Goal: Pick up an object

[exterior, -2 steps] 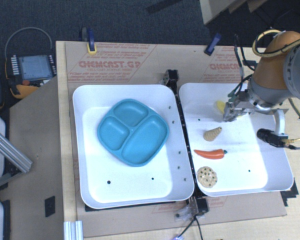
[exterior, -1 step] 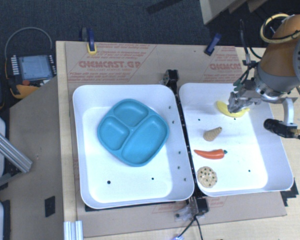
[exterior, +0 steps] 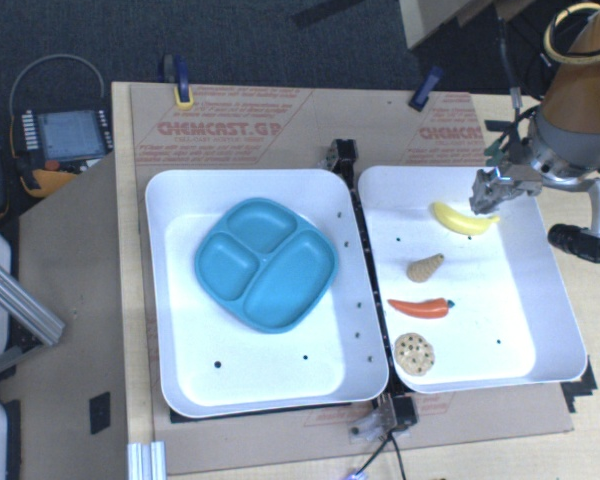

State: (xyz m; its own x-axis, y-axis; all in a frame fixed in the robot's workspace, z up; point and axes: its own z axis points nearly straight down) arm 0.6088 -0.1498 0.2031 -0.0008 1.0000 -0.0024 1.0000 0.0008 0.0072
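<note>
The right bin (exterior: 540,308) holds a yellow banana (exterior: 458,219) near its far side. Below the banana lie a tan cone-shaped piece (exterior: 426,266), a red chili pepper (exterior: 419,308) and a round speckled cookie (exterior: 414,353). My gripper (exterior: 487,197) hangs over the far right part of this bin, just above the banana's right end. The arm reaches in from the right behind it.
A blue divided plate (exterior: 267,263) lies in the middle of the left bin (exterior: 180,368). A black clamp (exterior: 342,155) sits at the far end of the wall between the two bins. The bench's cardboard top (exterior: 280,118) runs along the back.
</note>
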